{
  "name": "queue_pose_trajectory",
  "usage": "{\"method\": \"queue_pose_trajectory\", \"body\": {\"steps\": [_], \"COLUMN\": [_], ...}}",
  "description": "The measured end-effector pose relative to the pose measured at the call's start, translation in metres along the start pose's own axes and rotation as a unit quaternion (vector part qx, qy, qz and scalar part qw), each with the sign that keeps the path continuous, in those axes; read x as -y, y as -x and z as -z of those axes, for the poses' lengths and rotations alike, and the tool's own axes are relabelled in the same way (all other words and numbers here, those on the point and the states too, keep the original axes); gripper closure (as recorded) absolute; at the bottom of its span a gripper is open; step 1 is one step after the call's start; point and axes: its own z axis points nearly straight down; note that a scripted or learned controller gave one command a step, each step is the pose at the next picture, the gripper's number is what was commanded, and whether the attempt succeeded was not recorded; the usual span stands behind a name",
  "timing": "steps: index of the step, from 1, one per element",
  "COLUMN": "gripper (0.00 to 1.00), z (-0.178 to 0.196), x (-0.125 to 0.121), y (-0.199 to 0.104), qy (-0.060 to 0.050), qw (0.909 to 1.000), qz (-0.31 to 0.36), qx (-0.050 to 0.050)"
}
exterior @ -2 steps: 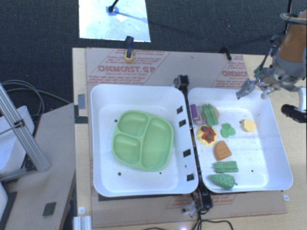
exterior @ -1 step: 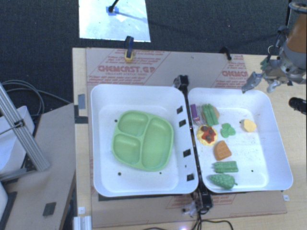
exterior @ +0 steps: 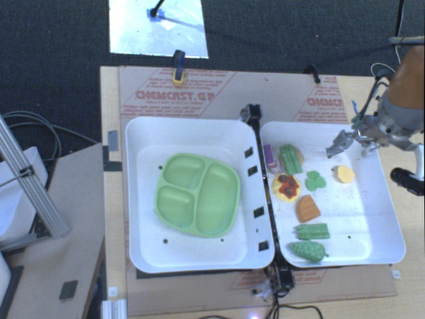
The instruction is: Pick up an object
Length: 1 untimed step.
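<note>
Cheese wedge (exterior: 344, 174) sits just below my gripper (exterior: 350, 143), spread open, empty; closing early could knock it away.

The grey arm (exterior: 406, 98) entered from three o'clock, orange band uppermost. Its gripper (exterior: 352, 146) pointed toward nine o'clock, fingers spread apart, nothing between them.

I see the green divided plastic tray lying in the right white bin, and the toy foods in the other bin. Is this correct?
Not quite. The camera view shows the green divided plastic tray in the left white bin. The toy foods lie in the other bin, the right one.
</note>
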Motion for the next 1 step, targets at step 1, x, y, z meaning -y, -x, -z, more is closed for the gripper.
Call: {"method": "queue_pose_trajectory", "body": {"steps": [1], "gripper": [0.0], "z": [0.0079], "x": [-0.0537], "y": [0.0082], "qy": [0.006], "qw": [1.0], "qz": [0.003], "qx": [0.002]}}
